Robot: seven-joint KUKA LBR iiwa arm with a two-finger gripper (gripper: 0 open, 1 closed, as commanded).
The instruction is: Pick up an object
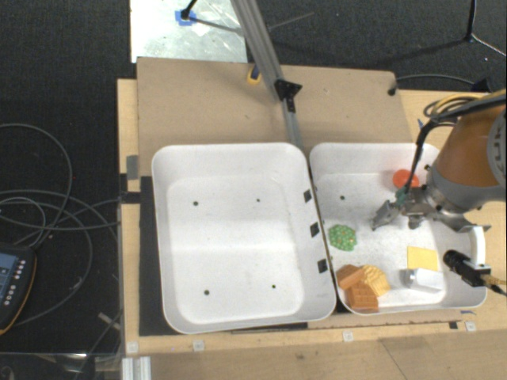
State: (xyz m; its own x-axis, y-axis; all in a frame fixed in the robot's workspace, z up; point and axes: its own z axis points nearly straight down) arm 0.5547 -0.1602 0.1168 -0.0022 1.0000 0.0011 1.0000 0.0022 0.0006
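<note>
My gripper hangs over the middle of the right bin, its fingers spread open with only bare bin floor between them. A green round piece lies just to its left, near the divider. A yellow flat square rests below the gripper, and a small silver-white object sits beneath that. An orange waffle-like block lies at the bin's front left corner. A red-orange object shows behind the gripper, partly hidden by the wrist.
The left bin stands beside the right one, with black clips along the shared rim. A grey pole slants across the back of the bench. Cables trail on the floor at left.
</note>
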